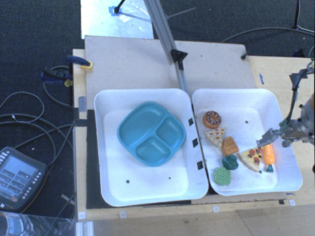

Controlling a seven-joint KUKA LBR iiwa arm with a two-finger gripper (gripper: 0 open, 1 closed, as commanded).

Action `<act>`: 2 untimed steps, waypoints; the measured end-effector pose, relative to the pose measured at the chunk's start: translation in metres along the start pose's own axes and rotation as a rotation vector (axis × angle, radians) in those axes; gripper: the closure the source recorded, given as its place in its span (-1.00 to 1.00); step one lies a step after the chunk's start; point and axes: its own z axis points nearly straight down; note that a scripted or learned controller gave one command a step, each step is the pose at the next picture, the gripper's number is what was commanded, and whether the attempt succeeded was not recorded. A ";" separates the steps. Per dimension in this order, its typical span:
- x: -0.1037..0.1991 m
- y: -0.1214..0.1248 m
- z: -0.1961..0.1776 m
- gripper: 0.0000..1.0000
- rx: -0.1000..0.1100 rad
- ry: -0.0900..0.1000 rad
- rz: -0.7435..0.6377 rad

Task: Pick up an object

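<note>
My gripper (274, 141) reaches in from the right, over the right side of the right bin (246, 100). It stands open, with nothing between its fingers (265, 138). An orange carrot (268, 154) lies on the bin floor just below it. A pizza slice (251, 158) lies left of the carrot. Farther left are an orange square biscuit (229, 146), a pale cracker wedge (215, 135) and a chocolate donut (212, 119). A dark green piece (230, 162) and a light green round piece (222, 176) sit near the front.
The left bin (110, 132) holds a teal divided plate (151, 132). A grey pole (162, 26) slants down from the top to the bins' shared wall. Cables and a handheld pendant (17, 176) lie on the floor at left.
</note>
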 end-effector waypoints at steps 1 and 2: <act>0.000 0.000 0.000 -1.00 -0.001 0.000 0.002; 0.005 -0.008 0.048 -1.00 0.004 0.001 0.004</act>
